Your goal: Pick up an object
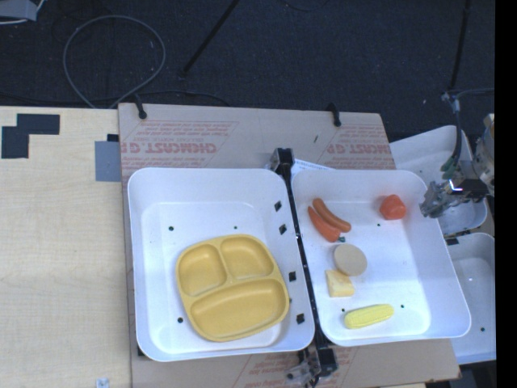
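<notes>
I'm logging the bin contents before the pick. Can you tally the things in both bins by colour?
Yellow: 3, the tray, cheese and corn
Orange-red: 3, two sausages and the tomato
Tan: 1, the disc
Total: 7

At the right edge of the frame the pincer (449, 191) is a small, blurred cluster of grey and metallic parts just outside the right bin's (440, 249) rim; too little shows to tell how it stands. The arm behind it is cut off by the frame's right side. At the bottom centre, a dark clamp (311, 370) between the bins is clipped by the lower edge. The desk (56, 257) runs off the left edge.
</notes>
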`<state>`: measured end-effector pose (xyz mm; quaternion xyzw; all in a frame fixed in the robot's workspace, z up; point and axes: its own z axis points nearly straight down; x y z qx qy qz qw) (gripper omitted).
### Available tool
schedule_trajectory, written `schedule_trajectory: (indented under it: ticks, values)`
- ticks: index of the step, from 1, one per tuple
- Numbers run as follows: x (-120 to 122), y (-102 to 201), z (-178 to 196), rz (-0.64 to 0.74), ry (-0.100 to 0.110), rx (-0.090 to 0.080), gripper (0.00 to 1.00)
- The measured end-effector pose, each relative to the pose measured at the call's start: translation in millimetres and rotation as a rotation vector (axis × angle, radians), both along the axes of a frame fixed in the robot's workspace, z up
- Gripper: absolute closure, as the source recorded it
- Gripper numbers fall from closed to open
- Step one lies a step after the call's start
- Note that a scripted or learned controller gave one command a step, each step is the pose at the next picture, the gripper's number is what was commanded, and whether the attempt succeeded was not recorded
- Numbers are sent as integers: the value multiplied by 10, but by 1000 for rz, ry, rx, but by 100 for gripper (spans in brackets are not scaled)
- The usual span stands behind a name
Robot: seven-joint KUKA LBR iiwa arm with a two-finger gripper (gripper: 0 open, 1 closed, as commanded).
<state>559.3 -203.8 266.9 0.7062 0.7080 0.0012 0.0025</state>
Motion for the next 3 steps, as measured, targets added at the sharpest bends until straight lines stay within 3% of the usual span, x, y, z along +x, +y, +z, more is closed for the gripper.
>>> schedule_trajectory:
  ticks: [3]
  values:
    - [83, 1562, -156, 1, 10, 4, 100]
